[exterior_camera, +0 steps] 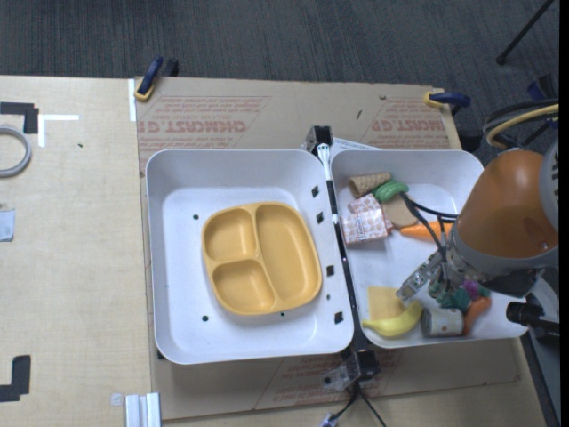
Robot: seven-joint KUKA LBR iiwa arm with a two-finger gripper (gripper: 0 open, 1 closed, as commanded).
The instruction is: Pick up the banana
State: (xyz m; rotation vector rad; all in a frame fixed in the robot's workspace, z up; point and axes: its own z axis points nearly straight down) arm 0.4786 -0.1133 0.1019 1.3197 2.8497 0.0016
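The arm (511, 207) hides part of the right bin (418, 160).

Yellow divided plate (260, 259) in left bin (169, 238); snack packet (365, 220) right.

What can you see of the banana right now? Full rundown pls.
The banana is yellow, smooth and plastic-looking, likely a toy. It lies flat, curved, at the front-left of the right bin, close to the front wall. A pale yellow wedge touches its upper side, and a grey block sits by its right end. The gripper hovers just above and right of it, not on it.
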